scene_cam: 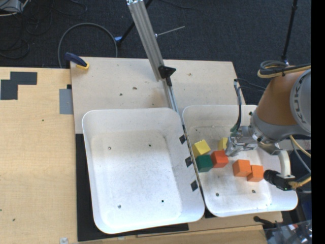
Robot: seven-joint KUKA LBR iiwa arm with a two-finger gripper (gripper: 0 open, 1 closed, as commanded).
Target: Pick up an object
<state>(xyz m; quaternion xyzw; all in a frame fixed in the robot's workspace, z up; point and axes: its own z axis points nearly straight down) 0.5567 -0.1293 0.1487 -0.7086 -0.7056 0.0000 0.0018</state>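
— Orange is most of what lies in the right bin [284,203], isn't it?

— Mostly. Two orange blocks [248,170] sit touching each other near its middle, and a red-orange cube [220,159] lies just left of them. Against that cube's left side rests a green cube [204,163], with a yellow cube [201,147] just above it, close to the wall shared with the left bin [132,207].

— And the arm?

— The gripper [234,147] hangs low over the right bin, just above the red-orange cube. A second yellow block [223,144] peeks out at its left side.

— Clenched or released?

— I cannot tell; the wrist hides the tips, and nothing is visibly held between them.
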